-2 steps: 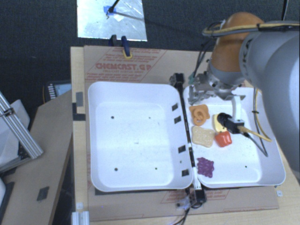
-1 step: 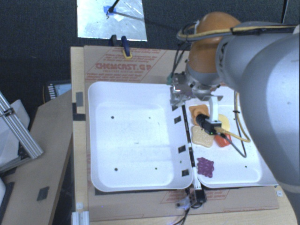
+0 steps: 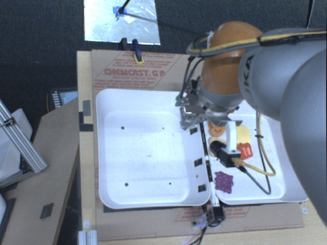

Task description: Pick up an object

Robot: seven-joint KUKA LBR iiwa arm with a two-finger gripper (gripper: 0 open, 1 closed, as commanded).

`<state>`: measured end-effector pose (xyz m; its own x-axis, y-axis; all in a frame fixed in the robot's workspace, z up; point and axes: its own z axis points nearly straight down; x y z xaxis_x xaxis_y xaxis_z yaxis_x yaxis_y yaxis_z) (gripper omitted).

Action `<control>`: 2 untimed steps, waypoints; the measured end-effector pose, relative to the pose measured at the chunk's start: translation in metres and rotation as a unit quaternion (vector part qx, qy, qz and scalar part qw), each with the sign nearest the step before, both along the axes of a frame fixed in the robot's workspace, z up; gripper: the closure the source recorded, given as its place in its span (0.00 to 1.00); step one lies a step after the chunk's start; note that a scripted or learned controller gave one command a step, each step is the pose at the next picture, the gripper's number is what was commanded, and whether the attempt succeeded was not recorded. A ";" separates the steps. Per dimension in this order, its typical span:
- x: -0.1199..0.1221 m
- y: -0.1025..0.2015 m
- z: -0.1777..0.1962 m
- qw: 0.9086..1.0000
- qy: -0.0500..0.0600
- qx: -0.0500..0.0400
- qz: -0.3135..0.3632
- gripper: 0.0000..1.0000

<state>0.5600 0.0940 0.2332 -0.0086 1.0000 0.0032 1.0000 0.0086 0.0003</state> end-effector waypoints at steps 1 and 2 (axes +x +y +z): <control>-0.005 0.021 0.094 1.000 -0.004 0.000 -0.001 1.00; -0.060 0.008 0.193 1.000 -0.003 0.000 -0.002 1.00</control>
